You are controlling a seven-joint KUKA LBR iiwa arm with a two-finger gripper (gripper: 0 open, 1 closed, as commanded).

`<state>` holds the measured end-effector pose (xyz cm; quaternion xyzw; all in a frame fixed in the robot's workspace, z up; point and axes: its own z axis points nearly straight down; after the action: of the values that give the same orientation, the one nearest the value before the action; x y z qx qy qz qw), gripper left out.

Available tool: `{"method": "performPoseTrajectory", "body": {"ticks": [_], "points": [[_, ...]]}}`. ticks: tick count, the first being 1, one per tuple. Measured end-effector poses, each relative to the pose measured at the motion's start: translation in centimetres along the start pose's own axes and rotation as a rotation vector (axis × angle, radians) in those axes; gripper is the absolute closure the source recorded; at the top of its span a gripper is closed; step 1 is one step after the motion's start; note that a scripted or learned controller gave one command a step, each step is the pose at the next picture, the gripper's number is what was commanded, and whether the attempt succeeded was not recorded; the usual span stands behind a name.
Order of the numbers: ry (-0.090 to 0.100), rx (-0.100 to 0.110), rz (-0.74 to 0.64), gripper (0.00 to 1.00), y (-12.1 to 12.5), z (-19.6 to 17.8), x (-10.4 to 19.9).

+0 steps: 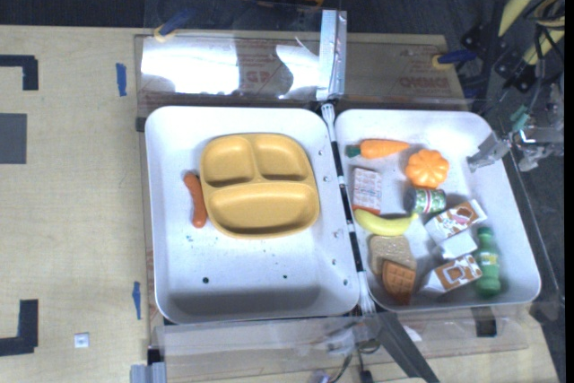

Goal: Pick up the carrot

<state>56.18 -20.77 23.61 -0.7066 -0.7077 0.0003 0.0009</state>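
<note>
Orange carrot [382,149] lies near the top of the right bin [525,233], beside a little pumpkin [427,167]. The hand [491,153] sits at the bin's right edge; can't tell how it's set.

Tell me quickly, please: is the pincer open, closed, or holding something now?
Pincer: cannot be told; it sits at the right bin's right rim, apart from the carrot.
</note>
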Motion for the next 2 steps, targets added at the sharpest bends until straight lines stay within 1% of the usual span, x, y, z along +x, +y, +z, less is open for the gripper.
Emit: {"method": "performPoseTrajectory", "body": {"ticks": [1,2], "points": [[-0.002,-0.003,-0.061,0.00,6.0,7.5,1.9],[0.008,-0.005,0.071,0.00,7.5,14.9,0.9]]}}
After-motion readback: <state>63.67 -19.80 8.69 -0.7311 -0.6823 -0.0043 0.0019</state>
